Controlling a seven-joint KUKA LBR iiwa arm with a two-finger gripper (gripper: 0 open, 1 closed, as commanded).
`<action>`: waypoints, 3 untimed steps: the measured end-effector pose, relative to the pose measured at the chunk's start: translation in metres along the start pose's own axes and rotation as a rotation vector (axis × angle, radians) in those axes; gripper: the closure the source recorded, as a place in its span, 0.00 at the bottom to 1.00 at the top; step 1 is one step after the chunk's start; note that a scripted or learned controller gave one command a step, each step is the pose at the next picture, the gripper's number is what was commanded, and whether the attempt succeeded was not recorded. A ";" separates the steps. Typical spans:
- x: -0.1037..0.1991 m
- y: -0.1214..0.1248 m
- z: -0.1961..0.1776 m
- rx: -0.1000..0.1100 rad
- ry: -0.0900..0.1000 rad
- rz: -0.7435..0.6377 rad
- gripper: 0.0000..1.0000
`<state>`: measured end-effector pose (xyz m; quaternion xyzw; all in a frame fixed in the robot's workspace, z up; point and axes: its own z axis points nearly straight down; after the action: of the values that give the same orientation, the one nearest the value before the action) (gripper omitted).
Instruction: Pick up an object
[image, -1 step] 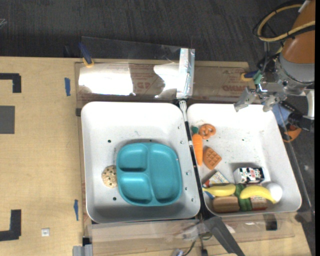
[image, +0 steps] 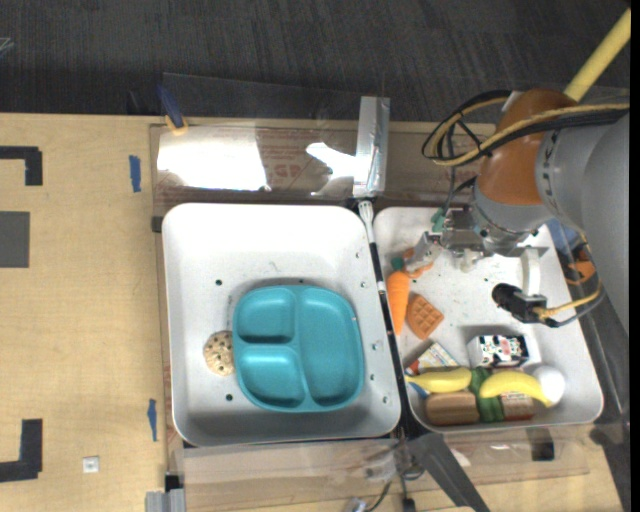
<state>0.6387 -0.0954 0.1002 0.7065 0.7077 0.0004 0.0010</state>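
Smooth, glossy white plastic for both bins (image: 190, 240). Matt teal plastic for the divided plate (image: 297, 345). Rough, speckled surface on the cookie (image: 219, 353). Shiny yellow plastic for the toy bananas (image: 445, 380). Bumpy grid texture on the waffle (image: 424, 315). Matt pale wood for the bench (image: 80, 300). Bright reflective metal on the bracket (image: 372, 145).

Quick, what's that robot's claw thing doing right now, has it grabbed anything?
End effector: over the right bin, near the carrot; nothing visibly in its grip, and open or closed cannot be told from this view.
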 end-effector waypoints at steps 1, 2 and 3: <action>0.004 -0.032 -0.033 0.001 0.002 -0.124 0.00; -0.030 -0.090 0.006 -0.016 0.000 -0.194 0.00; -0.008 -0.068 -0.038 -0.004 0.001 -0.217 0.00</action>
<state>0.5702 -0.1031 0.1385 0.6255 0.7802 0.0020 0.0023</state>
